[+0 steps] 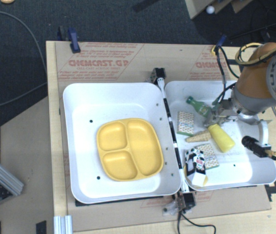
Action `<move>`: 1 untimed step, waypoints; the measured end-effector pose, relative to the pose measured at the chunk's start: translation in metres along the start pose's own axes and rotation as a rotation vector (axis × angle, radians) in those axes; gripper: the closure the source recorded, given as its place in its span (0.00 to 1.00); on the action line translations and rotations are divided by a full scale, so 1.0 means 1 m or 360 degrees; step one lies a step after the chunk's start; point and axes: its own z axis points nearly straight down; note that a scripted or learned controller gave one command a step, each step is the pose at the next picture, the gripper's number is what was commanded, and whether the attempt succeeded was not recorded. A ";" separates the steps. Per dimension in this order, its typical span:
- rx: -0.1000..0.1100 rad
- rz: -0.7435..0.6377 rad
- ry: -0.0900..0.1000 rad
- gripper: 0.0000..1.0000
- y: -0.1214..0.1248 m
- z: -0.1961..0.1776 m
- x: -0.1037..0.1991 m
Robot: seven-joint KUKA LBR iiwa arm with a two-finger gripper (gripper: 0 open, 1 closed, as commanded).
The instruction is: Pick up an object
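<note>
The gripper (pixel 216 115) sits low in the right bin (pixel 254 174) between the green bottle (pixel 197 106) and yellow bottle (pixel 221 137), probably lining up a grab, though I cannot tell its state.

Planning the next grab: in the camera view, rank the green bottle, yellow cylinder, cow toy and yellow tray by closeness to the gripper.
1. Green bottle, by the gripper, right bin.
2. Yellow cylinder, just below.
3. Cow toy, right bin's lower left.
4. Yellow tray, left bin.
</note>
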 end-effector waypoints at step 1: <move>-0.0006 -0.0001 -0.0001 1.00 -0.027 -0.100 0.116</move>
